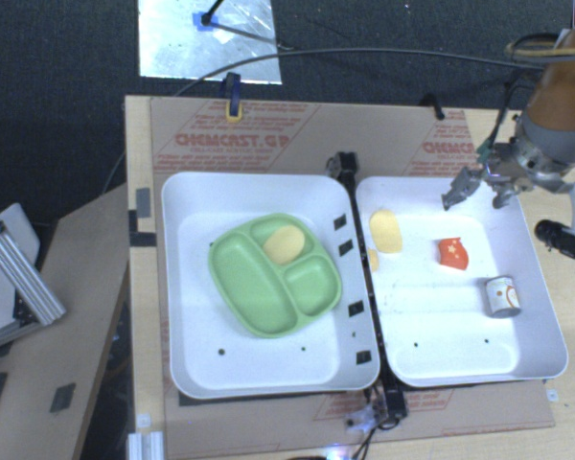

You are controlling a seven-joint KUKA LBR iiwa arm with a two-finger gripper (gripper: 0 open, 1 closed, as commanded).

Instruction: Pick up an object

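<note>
Tool (481, 188) hovers over the right bin's (460, 348) far edge, fingers spread, gripping nothing. A straight drop risks clipping that rim and closing on air. The red object (452, 253) lies just nearer and slightly left, on the bin floor, between yellow piece (386, 230) and small can (501, 296).

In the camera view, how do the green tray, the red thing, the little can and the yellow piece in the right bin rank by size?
1. Green tray.
2. Yellow piece.
3. Can and red thing: too alike to rank.
</note>
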